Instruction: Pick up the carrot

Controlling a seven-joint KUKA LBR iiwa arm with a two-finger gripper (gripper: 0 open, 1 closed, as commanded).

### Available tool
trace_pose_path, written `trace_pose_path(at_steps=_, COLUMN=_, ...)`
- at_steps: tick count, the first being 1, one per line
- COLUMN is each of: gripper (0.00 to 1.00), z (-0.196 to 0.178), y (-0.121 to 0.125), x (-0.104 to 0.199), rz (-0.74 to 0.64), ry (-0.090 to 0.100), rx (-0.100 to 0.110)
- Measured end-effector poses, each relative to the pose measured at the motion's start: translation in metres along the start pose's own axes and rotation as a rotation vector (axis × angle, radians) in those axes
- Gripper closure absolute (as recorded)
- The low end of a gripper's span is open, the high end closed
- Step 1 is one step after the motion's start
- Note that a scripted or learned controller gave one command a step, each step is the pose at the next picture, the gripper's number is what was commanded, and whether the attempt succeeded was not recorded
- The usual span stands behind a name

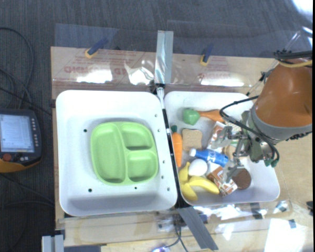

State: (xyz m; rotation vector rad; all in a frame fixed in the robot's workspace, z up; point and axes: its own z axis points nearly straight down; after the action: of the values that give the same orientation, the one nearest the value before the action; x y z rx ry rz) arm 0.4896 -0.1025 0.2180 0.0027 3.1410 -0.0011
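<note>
In the camera view, we see the carrot lying against the right bin's left wall, well apart from our gripper, which hangs over the clutter, its grip unclear. We judge the approach unfinished: next, move left.

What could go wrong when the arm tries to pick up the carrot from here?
1. The carrot lies tight along the right bin's left wall, so a finger may hit the wall instead of sliding beside it.
2. The gripper hovers over the blue bottle and snack packets, away from the carrot; crossing low might knock the egg or bananas.
</note>
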Motion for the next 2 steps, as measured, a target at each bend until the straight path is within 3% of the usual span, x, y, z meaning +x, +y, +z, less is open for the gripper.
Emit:
trace_pose_path(at_steps=1, gripper=0.0, z=0.096, y=-0.033, x=-0.071, rz=0.051, ry=-0.021, rx=0.003)
trace_pose_path(at_steps=2, gripper=0.0, z=0.127, y=-0.032, x=-0.135, rz=0.018, ry=-0.016, rx=0.004)
